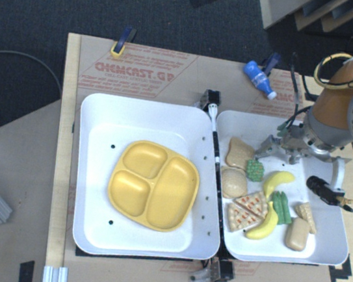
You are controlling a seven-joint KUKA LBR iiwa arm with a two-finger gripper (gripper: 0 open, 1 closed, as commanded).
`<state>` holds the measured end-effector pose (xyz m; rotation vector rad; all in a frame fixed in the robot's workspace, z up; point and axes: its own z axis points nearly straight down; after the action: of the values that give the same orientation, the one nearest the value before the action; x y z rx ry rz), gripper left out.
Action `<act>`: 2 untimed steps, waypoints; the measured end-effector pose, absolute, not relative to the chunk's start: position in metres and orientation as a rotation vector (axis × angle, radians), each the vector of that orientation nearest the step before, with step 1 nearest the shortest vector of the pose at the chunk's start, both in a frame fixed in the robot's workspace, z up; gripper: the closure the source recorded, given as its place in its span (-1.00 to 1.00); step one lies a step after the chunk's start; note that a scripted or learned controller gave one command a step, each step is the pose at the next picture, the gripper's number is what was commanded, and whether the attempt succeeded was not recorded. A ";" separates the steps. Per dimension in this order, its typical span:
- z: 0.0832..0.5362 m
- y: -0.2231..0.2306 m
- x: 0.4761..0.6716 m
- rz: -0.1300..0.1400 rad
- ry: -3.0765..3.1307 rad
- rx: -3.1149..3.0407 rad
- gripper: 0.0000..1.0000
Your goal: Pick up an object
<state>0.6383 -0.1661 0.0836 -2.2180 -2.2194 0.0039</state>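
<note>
I see the gripper low over the upper part of the right bin, above the broccoli and a banana; I cannot tell how its jaws stand. Toy foods crowd that bin. A yellow divided plate lies centre-left in the left bin.

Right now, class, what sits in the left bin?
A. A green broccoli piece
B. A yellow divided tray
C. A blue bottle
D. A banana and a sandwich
B: the yellow divided tray lies alone in the left bin, while the toy foods are heaped in the right bin.
</note>
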 end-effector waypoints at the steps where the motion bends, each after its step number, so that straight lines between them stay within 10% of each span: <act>1: 0.096 -0.166 0.640 -0.001 -2.223 -2.221 1.00; 2: 0.145 -0.172 0.648 -0.006 -2.227 -2.227 1.00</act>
<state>0.6484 -0.1720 0.1449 -2.2270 -2.2271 -0.0056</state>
